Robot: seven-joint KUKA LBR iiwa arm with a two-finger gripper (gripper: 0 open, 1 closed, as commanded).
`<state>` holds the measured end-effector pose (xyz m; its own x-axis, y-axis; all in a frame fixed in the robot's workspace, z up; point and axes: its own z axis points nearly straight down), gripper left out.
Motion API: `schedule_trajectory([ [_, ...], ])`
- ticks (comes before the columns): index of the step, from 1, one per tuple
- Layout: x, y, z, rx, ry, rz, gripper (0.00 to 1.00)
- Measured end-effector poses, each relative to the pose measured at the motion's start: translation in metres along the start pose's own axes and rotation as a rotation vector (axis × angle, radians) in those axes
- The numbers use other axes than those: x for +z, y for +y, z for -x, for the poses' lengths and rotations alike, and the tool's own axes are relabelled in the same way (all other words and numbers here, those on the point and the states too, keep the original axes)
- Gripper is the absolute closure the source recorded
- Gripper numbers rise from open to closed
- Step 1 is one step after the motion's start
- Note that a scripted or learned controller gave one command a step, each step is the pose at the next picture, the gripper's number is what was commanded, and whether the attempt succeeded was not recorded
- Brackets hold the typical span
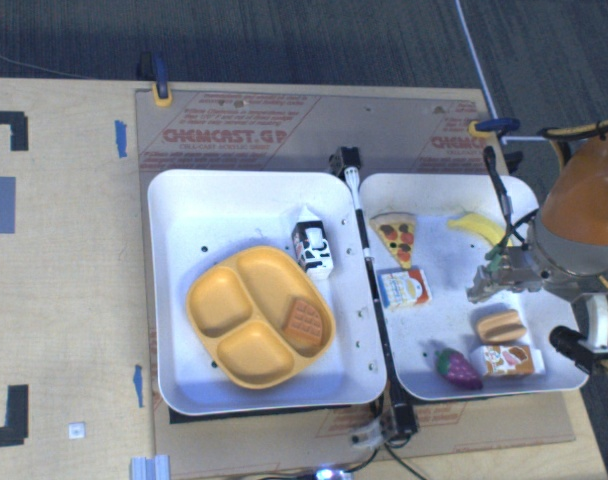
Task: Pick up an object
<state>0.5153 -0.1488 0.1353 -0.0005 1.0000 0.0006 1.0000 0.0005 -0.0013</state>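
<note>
Dark blue-grey carpet floor (pixel 284 18) runs across the top; below it lies a pale wood-grain worktop (pixel 54 298) with black corner marks and blue tape strips; a brown printed board (pixel 244 133) rests on it, clamped.
</note>
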Motion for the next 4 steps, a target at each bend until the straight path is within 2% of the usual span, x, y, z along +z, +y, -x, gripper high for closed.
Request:
schedule_trajectory([
  [1,-0.065,-0.019,0.064,0.001,-0.003,0.004,1.0],
  [2,-0.034,-0.036,0.062,0.001,0.0,0.0,1.0],
  [3,-0.073,-0.036,0.075,0.001,-0.003,0.004,1.0],
  [4,-0.006,-0.036,0.0,0.0,0.0,0.002,1.0],
])
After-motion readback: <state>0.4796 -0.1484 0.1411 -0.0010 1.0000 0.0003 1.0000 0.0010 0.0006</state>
